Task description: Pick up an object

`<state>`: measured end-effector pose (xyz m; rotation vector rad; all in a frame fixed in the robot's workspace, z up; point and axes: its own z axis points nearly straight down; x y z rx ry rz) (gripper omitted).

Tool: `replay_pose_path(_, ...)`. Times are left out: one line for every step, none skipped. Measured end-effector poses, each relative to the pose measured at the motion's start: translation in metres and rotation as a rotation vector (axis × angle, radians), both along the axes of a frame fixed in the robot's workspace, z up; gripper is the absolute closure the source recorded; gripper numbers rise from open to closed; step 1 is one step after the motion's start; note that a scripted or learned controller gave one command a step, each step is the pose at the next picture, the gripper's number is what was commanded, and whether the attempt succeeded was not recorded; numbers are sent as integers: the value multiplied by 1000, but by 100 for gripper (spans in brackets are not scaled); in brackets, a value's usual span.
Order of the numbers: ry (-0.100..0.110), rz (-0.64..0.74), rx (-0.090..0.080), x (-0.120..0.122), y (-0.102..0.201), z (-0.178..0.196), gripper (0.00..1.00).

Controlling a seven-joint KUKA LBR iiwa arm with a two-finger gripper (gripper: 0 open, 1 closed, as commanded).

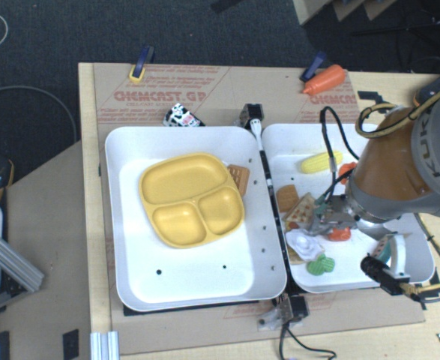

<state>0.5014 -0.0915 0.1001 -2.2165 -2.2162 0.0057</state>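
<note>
Arm (399, 167) enters from the right, grey body bent over the right bin (399, 265), wrist pitched down toward the bin's left half. Gripper (326, 217) sits low among the loose items there. Its tip is masked by its own body, so I cannot tell whether it is wide, narrow or holding anything.

Around the gripper:
- pink-brown waffle piece (302, 210) just to its left
- brown slab (285, 196) beside the waffle piece, near the bin's left wall
- white crumpled item (303, 242) just below it
- red piece (340, 234) at its right, possibly touching
- green piece (321, 265) nearer the front wall
- yellow corn cob (321, 162) toward the back, apart from the gripper

Left bin (130, 253): yellow divided plate (192, 199) lying flat, with a small tan cracker (239, 177) at its right rim.

Bench: cardboard sheet (205, 88) with red print under both bins. Along its far edge are an orange clamp (324, 79) and a blue-and-yellow clamp (139, 64). A black-and-white toy (182, 116) lies behind the left bin. Dark carpet (130, 13) beyond the bench.
</note>
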Motion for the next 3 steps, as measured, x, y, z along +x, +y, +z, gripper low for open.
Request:
replay_pose_path(-5,-1,-1,0,0,-16,0)
replay_pose_path(-8,-2,-2,0,0,-5,100)
replay_pose_path(-15,1,-5,-1,-4,57,100)
